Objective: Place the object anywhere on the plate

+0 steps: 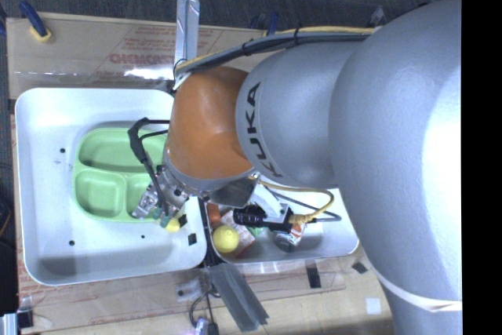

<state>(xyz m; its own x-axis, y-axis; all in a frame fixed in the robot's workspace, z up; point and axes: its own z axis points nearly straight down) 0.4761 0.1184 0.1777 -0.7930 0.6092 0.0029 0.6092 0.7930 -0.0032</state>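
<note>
Green plastic marks the goal: the divided plate [106,172] lies in the left bin [35,169], and the gripper [154,202] hangs over its near right corner. Whether anything is held I cannot tell, since the orange-banded arm [208,125] covers the tool. A small yellow-and-green object [170,222] sits by the plate's edge; judging by this, release over the plate comes next. Right bin [341,243] contents, including a yellow ball [225,238], are partly hidden.

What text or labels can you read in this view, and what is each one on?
"KUKA": black letters on the grey arm, partly hidden at its lower end.
Red print on the cardboard sheet behind the bins: upside down and too blurred to read.
Labels on items in the right bin: too small to read.
</note>
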